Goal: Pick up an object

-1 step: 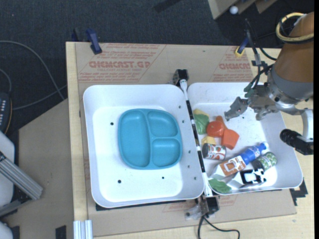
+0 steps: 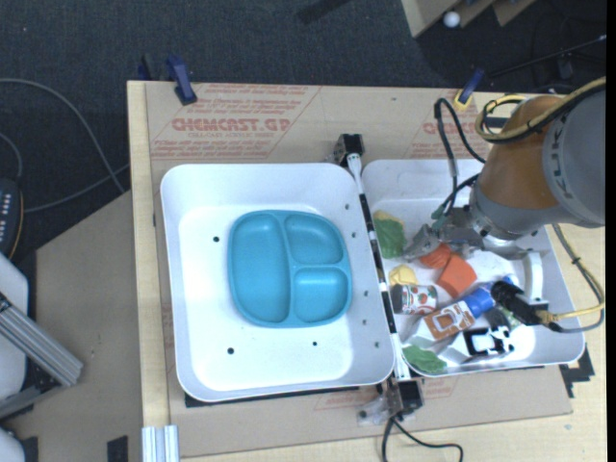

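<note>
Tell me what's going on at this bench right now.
A grey robot arm reaches from the right into the right-hand bin, low over a jumble of small objects such as an orange block and a green piece. The left bin holds a blue divided tray.

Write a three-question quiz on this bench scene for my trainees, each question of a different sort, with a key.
1. True or false: the blue divided plate lies in the right bin.
2. Which bin does the arm hang over? A) left bin B) right bin C) neither
3. Fill in: the plate has ___ compartments.

Key
1. False; it lies in the left bin.
2. B; the arm reaches above the right bin, over the orange block and other small items.
3. Three.
</note>
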`<move>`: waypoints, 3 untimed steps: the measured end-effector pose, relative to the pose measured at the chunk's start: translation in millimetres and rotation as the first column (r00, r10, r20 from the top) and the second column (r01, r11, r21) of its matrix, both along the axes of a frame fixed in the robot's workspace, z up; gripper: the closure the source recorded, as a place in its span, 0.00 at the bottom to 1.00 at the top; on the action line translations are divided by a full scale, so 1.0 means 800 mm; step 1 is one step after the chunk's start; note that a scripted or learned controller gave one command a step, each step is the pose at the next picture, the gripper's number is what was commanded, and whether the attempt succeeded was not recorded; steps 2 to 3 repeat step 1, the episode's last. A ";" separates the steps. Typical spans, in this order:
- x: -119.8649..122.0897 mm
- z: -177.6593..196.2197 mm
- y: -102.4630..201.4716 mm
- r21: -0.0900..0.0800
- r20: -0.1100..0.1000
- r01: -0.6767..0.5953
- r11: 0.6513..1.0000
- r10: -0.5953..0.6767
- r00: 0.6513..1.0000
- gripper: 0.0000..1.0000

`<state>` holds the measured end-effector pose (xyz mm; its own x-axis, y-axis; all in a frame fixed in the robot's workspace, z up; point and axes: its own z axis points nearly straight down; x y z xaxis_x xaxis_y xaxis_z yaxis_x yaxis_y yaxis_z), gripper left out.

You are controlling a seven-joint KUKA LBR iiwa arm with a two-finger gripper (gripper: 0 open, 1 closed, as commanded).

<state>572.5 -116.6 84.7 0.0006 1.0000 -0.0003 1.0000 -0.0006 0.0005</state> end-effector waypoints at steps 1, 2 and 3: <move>0.004 0.018 0.000 0.000 0.010 0.000 1.000 0.000 1.000 1.00; 0.004 0.018 0.000 0.000 0.010 0.000 1.000 0.000 1.000 1.00; 0.004 0.018 0.000 0.000 0.010 0.000 1.000 0.000 1.000 1.00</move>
